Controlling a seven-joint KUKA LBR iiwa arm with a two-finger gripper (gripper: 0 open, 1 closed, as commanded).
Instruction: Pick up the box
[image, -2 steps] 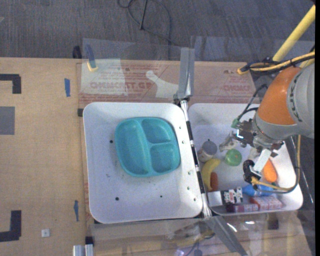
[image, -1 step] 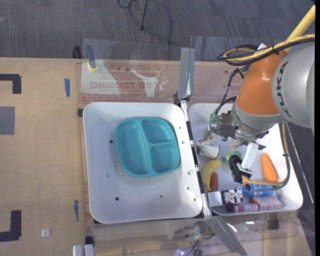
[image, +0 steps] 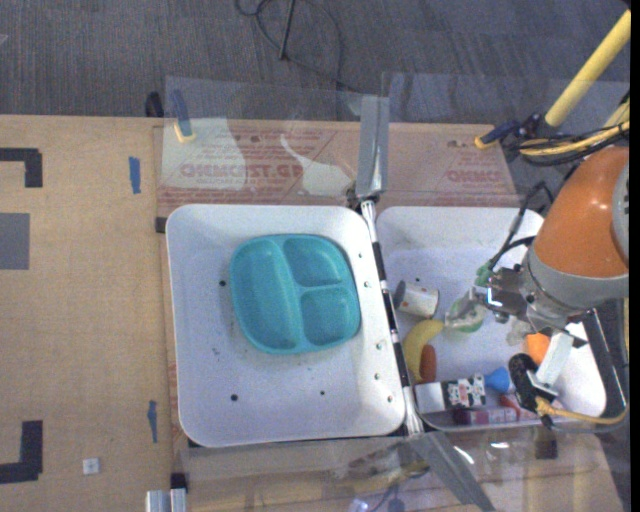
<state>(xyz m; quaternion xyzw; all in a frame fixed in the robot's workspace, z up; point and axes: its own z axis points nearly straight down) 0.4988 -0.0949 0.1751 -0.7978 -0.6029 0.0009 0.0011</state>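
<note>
1. Two shallow white bins sit side by side on the bench (image: 80, 300); the divider (image: 385, 300) where their rims meet serves as the landmark here.
2. Left of the divider, the left bin (image: 200, 400) holds a teal compartment plate (image: 296, 293), lying flat and a little above the bin's middle.
3. Right of the divider, the right bin (image: 440, 235) holds the clutter: a small pale cup (image: 417, 298) on its side just beside the divider, and below it a banana (image: 418, 340) touching a reddish-orange item (image: 428, 362).
4. The box (image: 464, 391), small and dark with white marks, lies near the right bin's lower edge, a short way right of the divider's lower end, with a blue piece (image: 497, 381) just beside it.
5. The arm (image: 585, 235), grey with an orange band, reaches over the right bin's far side from the divider.
6. The hand (image: 490, 298) is above the bin floor near a pale greenish object (image: 465, 314), well apart from the box; whether it is open or closed cannot be told.
</note>
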